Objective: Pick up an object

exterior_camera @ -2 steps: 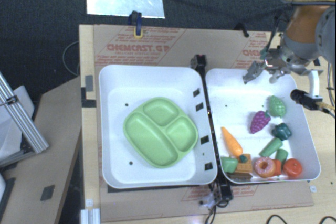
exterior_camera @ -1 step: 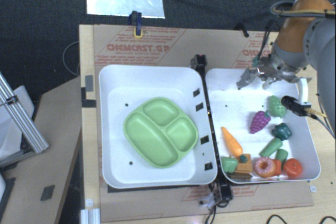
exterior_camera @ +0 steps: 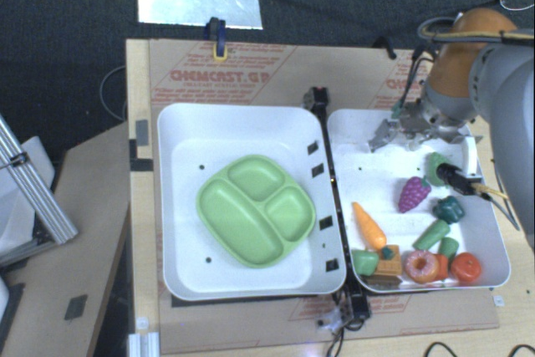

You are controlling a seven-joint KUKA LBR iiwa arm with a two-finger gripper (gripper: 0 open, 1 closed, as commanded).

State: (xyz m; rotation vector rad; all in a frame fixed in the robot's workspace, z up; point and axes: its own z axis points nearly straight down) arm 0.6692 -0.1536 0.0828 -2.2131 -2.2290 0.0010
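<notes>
In the right bin [exterior_camera: 359,134], my gripper [exterior_camera: 399,138] hangs over the bare back part, open, with nothing between its fingers. Toy food lies in front of it: a purple bunch of grapes [exterior_camera: 413,193] a little right of centre, an orange carrot [exterior_camera: 369,225] to its left, and a dark teal piece [exterior_camera: 449,209] with a green vegetable [exterior_camera: 432,234] to the right. Along the front wall sit a green pepper [exterior_camera: 364,262], a brown block [exterior_camera: 388,265], a pink donut [exterior_camera: 418,265] and a red tomato [exterior_camera: 466,266]. Another green piece [exterior_camera: 435,165] lies by the wrist.
The left bin [exterior_camera: 180,180] holds a green divided plate [exterior_camera: 255,211]. A black-clipped divider [exterior_camera: 326,180] runs between the two bins. The arm's grey body [exterior_camera: 510,96] overhangs the right bin's back right corner.
</notes>
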